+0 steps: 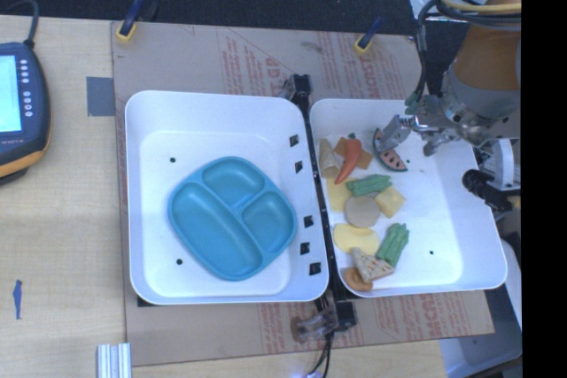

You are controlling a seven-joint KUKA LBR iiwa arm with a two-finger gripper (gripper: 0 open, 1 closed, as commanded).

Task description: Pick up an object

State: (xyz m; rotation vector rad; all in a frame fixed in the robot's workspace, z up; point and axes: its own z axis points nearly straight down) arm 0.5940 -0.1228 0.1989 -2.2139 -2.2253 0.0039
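Gripper point(390, 143) low over right bin point(469, 257), beside watermelon slice point(393, 159) and carrot point(351, 157). Finger state: cannot tell. Blue plate point(232, 217) in left bin point(151, 190).

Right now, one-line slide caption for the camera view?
Gripper hovers by a watermelon slice among toy food in the right bin; blue plate in the left bin.

Plate point(232, 217) in left bin point(142, 190); toy food point(363, 208) in right bin point(461, 235)
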